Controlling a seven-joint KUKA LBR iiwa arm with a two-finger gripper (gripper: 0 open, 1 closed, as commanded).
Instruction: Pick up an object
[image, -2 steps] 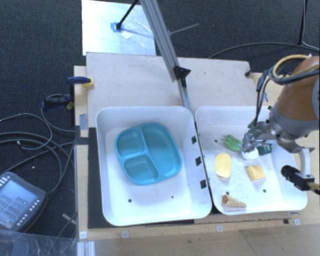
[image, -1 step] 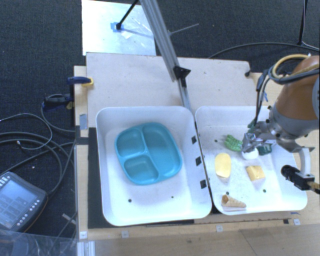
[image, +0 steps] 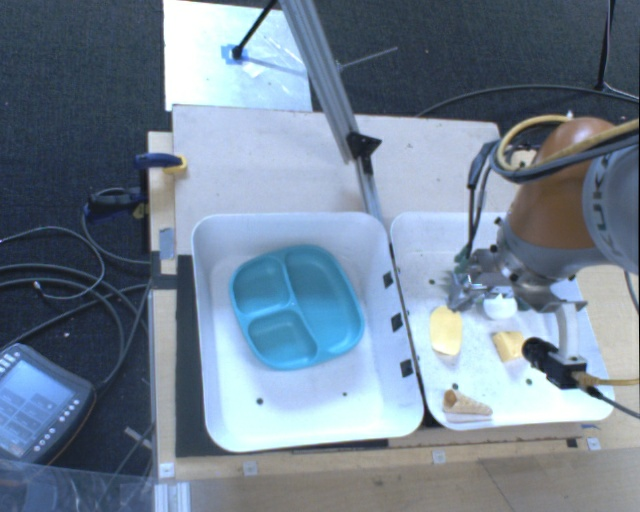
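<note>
My jaws (image: 468, 290) hang low in the right bin (image: 420, 235), and I cannot tell their state. Nothing is lifted yet: the yellow piece (image: 446, 331), a second yellow piece (image: 508, 345) and the cone-shaped item (image: 467, 404) lie on the bin floor.
</note>
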